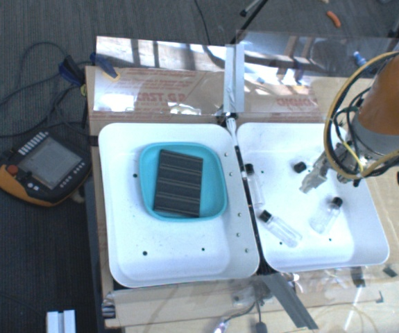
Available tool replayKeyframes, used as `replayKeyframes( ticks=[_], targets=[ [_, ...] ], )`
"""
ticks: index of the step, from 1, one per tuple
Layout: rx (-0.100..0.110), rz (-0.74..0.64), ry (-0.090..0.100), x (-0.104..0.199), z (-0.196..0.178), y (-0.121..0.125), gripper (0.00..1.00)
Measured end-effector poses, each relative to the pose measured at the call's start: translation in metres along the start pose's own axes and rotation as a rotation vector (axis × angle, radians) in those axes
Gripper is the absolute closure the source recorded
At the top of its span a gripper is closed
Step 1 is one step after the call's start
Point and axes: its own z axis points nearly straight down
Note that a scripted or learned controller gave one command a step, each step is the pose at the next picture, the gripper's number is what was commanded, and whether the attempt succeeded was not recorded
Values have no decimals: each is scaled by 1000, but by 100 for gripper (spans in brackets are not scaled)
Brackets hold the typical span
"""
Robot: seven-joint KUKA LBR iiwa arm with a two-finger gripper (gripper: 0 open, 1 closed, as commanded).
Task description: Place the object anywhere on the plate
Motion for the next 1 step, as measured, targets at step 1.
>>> replayKeyframes(
  ticks=[1],
  targets=[
    [0,0,0,0,0,0,0]
  ],
)
